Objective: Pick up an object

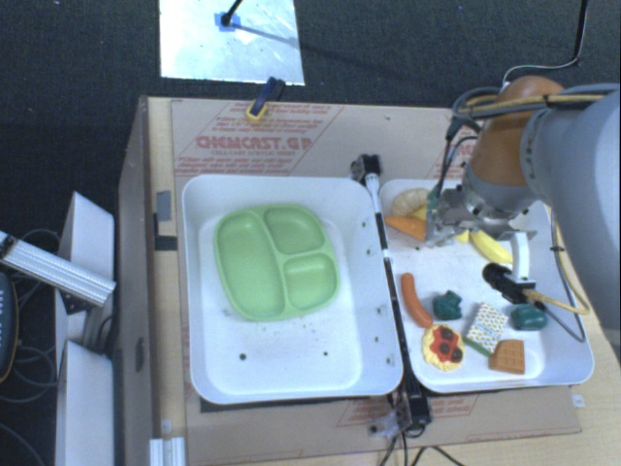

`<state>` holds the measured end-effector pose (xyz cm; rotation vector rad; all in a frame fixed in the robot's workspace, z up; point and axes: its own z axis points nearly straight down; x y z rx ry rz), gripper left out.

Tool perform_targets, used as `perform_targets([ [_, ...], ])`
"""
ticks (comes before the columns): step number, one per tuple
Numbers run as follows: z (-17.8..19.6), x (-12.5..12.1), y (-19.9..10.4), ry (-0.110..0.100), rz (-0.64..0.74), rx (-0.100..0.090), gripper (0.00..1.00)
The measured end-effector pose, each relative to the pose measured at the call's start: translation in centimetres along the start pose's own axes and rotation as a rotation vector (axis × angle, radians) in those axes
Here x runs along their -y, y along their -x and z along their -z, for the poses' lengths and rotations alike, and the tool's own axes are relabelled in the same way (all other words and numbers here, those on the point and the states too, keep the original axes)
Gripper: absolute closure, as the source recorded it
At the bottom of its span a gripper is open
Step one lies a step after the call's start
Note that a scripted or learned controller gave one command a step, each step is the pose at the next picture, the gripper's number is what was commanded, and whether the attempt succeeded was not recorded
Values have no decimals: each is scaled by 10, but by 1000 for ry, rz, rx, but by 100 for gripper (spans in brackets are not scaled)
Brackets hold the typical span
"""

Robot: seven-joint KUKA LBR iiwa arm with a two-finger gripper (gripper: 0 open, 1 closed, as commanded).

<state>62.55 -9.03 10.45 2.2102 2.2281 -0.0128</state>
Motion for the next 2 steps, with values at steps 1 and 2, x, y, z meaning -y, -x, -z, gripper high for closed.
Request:
perform_targets([
  [1,0,0,0,0,1,0,0],
  [2,11,-1,0,2,4,0,100],
])
